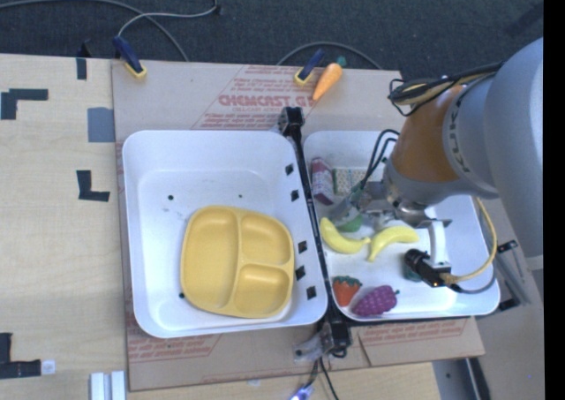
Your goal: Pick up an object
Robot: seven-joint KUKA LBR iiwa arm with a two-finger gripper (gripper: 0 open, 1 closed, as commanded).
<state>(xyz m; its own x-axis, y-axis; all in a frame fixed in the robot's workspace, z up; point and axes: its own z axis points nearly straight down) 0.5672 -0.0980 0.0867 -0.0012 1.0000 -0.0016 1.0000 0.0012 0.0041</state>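
Arm is looming nearest us, reaching into the right bin. Its gripper is hanging just above the bananas; jaws' state we cannot tell. Nothing is looking lifted; we are judging the pick undone.

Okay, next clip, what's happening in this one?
A grey robot arm reaches in from the right and hangs low over the right bin, its gripper down among the toy food. Just beside it lie two yellow bananas; a strawberry and a bunch of purple grapes sit nearer the front edge. Nothing looks lifted yet. The left bin holds a yellow divided plate, and a toy carrot lies outside on the cardboard.
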